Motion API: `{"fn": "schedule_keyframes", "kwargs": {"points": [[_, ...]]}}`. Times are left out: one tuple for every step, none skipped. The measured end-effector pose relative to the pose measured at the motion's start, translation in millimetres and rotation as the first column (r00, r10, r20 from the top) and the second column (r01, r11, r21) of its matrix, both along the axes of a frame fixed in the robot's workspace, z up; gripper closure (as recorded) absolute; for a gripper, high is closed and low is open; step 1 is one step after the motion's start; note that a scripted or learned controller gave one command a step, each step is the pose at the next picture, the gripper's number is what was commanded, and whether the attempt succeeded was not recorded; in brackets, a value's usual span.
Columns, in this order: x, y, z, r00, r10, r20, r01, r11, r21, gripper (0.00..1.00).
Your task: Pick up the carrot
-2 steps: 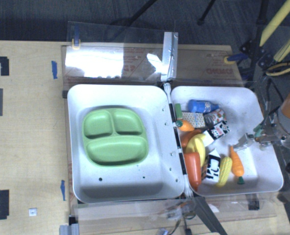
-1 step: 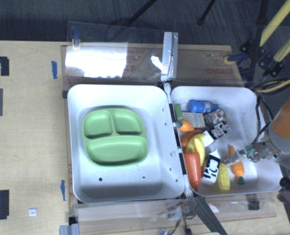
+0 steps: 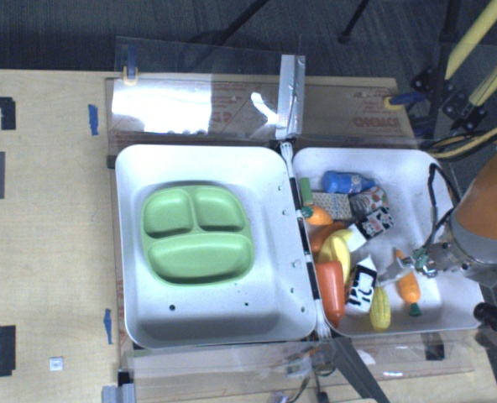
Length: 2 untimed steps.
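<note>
The carrot [image 3: 409, 287] is a small orange piece with a green stub at its near end. It lies on the floor of the right bin [image 3: 450, 309], towards the bin's near right side. My gripper [image 3: 418, 261] hangs just above and behind the carrot's far end, at the tip of the grey arm with the orange band [image 3: 486, 200] that comes in from the right. Whether it touches the carrot is unclear.
Left of the carrot lie a yellow corn cob [image 3: 380, 307], a black-and-white card [image 3: 363, 285], a long red piece [image 3: 331, 288] and a yellow fruit [image 3: 337, 246]. A blue item [image 3: 345, 181] sits at the back. A green divided plate [image 3: 200, 231] is in the left bin.
</note>
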<state>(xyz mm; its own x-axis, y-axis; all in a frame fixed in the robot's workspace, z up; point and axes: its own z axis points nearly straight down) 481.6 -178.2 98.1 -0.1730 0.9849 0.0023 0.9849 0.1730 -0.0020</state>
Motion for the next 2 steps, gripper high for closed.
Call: {"fn": "schedule_keyframes", "kwargs": {"points": [[0, -1, 8, 1.000, -0.003, 0.001, 0.003, 1.000, -0.001, 1.00], [-2, 40, 95, 0.991, -0.132, 0.002, 0.132, 0.991, -0.003, 1.00]]}}
